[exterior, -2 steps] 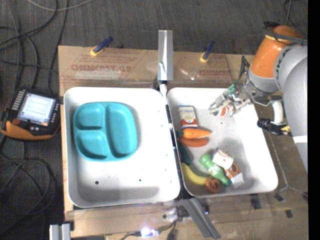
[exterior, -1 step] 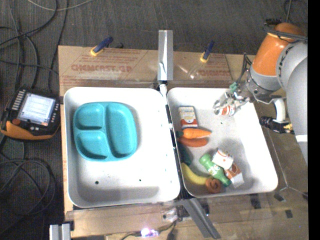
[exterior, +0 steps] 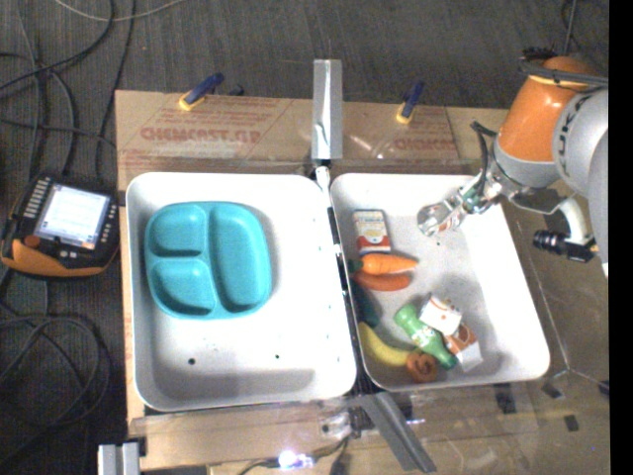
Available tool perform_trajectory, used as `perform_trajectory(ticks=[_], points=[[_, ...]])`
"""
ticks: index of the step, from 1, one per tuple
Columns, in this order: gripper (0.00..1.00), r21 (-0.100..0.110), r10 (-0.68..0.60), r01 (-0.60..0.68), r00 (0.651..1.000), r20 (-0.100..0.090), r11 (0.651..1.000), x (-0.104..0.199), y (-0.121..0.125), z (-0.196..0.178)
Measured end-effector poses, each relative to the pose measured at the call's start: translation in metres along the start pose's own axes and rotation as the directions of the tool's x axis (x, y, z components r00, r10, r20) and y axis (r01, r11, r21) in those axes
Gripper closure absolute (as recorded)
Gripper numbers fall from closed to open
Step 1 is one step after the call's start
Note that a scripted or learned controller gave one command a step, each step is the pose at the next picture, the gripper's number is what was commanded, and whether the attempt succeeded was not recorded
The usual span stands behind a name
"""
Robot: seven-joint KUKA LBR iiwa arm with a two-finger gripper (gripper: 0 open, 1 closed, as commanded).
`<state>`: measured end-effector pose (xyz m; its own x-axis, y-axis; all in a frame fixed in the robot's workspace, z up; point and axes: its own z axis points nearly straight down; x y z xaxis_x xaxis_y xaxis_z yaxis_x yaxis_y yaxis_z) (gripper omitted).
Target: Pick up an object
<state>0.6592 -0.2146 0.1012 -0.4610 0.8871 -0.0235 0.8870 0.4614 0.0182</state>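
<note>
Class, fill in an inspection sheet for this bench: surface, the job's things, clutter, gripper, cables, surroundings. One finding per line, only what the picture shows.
Surface: two white bins side by side, left bin and right bin, on a brown board.
Job's things: in the right bin, a small carton, carrot, banana, green bottle and other small items bunched at its near side.
Clutter: a blue divided tray in the left bin.
Gripper: gripper hangs over the right bin's far side, with nothing seen between its fingers.
Cables: black cables loop over the floor at left.
Surroundings: a handheld control pad left of the bins; clamps on the board's far edge.
</note>
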Motion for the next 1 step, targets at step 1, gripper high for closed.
perform_trajectory(ticks=[1], points=[[1.00,0.020,0.121,-0.121,0.992,-0.020,0.992,0.0253,0.0268,-0.0740]])
